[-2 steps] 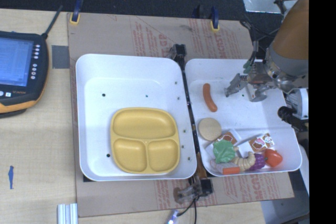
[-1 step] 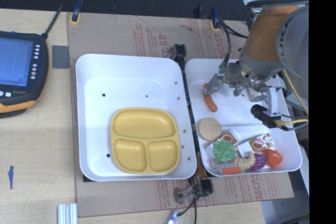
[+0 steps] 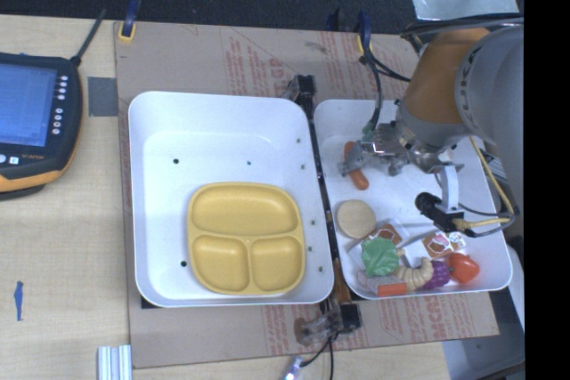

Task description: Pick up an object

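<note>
A desk [image 3: 53,280] seen from above at a slant carries two shallow white bins side by side on a sheet of brown cardboard. The left bin [image 3: 160,129] holds a yellow divided plate [image 3: 247,238] with three compartments, lying flat toward the near side. The right bin [image 3: 338,125] holds a scatter of small toy foods. A grey robot arm [image 3: 485,93] with an orange band reaches in from the right and hangs over the far part of the right bin.

The gripper [image 3: 358,157] points down toward a small orange sausage-like piece [image 3: 358,180], which lies on the bin floor just beside the dividing wall. The fingers sit at or just above the far end of this piece; whether they are spread or closed cannot be told, and no object is clearly between them.

Closer to the camera lie a tan round disc [image 3: 355,217], a green leafy piece [image 3: 380,257], a pale ring-shaped piece [image 3: 419,273], a purple piece [image 3: 439,274] and a red tomato-like piece [image 3: 463,268], crowded together in the near corner. A tablet-like controller [image 3: 31,116] rests at the far left of the desk.

Judged from here, the likely risk is a missed grasp: the sausage piece is small, rounded and low, so it could roll or squirt away as the fingers close. It also lies near the bin wall, which could block one finger. The pick is not yet done
</note>
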{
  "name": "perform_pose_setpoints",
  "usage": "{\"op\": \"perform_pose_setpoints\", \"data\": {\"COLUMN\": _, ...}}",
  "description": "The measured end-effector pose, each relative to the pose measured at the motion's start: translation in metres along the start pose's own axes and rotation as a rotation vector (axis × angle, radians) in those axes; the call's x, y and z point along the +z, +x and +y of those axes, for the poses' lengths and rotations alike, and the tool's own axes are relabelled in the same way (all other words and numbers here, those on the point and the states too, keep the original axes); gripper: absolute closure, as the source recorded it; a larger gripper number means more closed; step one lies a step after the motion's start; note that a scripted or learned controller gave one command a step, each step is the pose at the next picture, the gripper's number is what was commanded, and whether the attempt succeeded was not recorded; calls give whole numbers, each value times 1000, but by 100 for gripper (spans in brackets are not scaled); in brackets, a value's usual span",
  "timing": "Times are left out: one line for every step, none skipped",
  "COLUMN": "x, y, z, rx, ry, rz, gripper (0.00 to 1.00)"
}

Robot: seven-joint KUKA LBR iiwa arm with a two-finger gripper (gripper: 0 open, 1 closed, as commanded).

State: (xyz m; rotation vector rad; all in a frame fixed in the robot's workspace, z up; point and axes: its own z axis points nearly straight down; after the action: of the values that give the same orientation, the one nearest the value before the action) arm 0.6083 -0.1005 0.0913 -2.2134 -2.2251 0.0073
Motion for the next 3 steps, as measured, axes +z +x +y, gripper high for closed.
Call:
{"op": "perform_pose_setpoints", "data": {"x": 0, "y": 1, "z": 1, "rx": 0, "ry": -2, "rz": 0, "gripper": 0}}
{"op": "perform_pose_setpoints", "data": {"x": 0, "y": 7, "z": -2, "rx": 0, "ry": 1, "rz": 1, "gripper": 0}}
{"op": "perform_pose_setpoints", "data": {"x": -11, "y": 6, "z": -2, "rx": -2, "ry": 4, "rz": 0, "gripper": 100}}
